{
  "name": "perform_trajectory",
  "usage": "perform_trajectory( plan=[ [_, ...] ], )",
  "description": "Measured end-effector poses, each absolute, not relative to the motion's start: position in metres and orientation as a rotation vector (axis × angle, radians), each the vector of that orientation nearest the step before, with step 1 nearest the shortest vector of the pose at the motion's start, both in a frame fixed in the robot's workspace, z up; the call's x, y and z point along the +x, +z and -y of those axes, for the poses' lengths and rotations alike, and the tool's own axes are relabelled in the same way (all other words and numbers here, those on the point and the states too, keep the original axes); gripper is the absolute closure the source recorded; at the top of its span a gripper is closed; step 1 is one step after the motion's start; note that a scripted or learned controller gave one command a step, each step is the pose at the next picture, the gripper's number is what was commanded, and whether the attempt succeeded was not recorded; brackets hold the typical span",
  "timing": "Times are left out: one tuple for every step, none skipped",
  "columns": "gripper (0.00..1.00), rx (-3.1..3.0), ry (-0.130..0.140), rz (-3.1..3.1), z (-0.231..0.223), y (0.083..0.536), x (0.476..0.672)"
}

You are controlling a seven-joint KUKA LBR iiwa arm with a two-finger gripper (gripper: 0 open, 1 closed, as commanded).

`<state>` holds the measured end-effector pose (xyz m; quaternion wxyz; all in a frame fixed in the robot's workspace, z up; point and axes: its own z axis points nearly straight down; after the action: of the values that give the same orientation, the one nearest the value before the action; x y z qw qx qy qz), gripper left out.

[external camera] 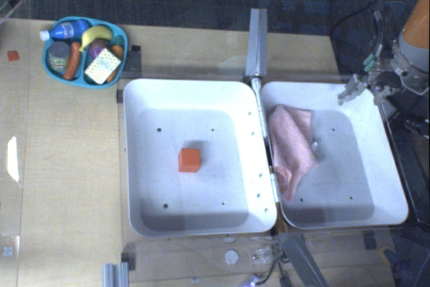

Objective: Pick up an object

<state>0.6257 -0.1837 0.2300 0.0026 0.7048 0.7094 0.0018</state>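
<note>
My tool [363, 85] hovers at the right bin's [393, 165] far edge; I cannot tell its state. The pink cloth [292, 144] lies against that bin's left wall. I'd descend on its bunched middle, clear of the wall.

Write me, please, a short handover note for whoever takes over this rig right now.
Tool: above the far right corner of the right bin, carrying nothing; its finger state is unclear.
Things: an orange block lies in the middle of the left bin; a pink cloth lies crumpled along the right bin's left wall.
Done: nothing picked up yet.
Left: choose the block or the cloth, descend, grasp and lift it.
</note>
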Motion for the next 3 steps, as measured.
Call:
perform_trajectory(
  plan=[
    [0.00,2.259,0.006,-2.180,0.118,0.105,0.664],
    [0.00,2.065,0.014,-2.354,0.106,0.090,0.619],
    [1.00,2.057,0.026,-2.349,0.105,0.105,0.623]
  ],
)
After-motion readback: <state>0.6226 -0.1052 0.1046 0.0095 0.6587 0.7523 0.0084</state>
